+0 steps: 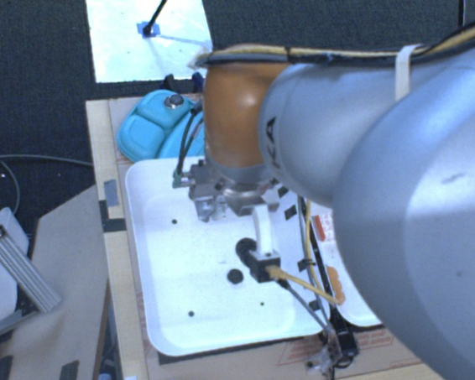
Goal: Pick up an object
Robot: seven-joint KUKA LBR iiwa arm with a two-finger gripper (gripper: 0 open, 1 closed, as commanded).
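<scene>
Gripper point(209, 205) of the grey arm point(370, 171) hangs low over the far half of the left white bin point(160, 260); whether it is spread or pressed together I cannot tell. A small black object point(235, 275) lies on the bin floor, on the near side of the gripper, close but apart. It looks round, so I cannot tell its long axis. A blue rounded thing point(153, 128) sits at the bin's far edge. The worktop point(123, 306) is pale wood. Around it is dark floor point(23, 81), with a white sheet point(149, 34) behind.
</scene>
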